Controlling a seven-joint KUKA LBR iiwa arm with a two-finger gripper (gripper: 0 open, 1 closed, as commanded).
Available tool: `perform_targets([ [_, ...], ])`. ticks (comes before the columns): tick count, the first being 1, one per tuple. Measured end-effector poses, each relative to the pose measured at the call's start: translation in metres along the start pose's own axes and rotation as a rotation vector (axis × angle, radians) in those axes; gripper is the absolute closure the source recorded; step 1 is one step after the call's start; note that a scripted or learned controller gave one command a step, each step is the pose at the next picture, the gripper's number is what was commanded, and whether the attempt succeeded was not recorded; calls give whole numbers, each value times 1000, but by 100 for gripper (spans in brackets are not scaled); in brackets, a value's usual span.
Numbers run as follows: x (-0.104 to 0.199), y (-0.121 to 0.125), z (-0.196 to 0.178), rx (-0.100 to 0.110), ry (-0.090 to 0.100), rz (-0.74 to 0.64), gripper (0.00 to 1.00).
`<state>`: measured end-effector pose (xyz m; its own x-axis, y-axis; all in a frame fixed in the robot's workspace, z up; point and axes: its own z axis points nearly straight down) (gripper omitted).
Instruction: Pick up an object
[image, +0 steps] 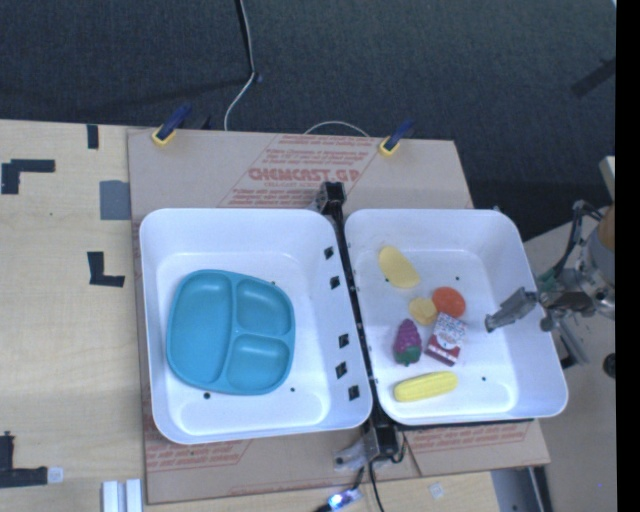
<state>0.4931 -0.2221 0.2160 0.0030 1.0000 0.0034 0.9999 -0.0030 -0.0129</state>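
**Gripper at the right bin's rim, toys lying apart from it**

The landmark here is the divider (345, 290) where the two white bins meet. To its left, the left bin (160, 240) holds a blue sectioned plate (230, 331), lying flat and well clear of the divider. Both bins sit on a brown cardboard sheet (290, 170) on the surface (60, 330), and the sheet's print is too small to read with confidence.

Right of the divider, the right bin (500, 235) carries the loose toys. Closest to the divider is a pale yellow piece (398, 267) toward the far side, a purple piece (407, 341) lower down, and a yellow corn cob (425, 385) nearest the front wall. Further from the divider sit a small yellow-orange lump (423, 311), an orange-red round toy (449, 300) and a small red and white carton (446, 339). These three crowd together so closely that I cannot tell whether they touch.

Furthest from the divider, the gripper (503, 314) reaches over the right bin's outer rim. It reads as a single grey blurred shape, so I cannot tell how the fingers stand. Nothing is visibly held. The carton and orange-red toy lie near it, on its divider side, apart from it. The arm behind it is cut off by the frame's right side.
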Motion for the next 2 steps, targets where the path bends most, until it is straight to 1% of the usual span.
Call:
perform_targets([
  [1,0,2,-5,-9,-2,-4,0],
  [2,10,-4,50,-4,0,-4,0],
])
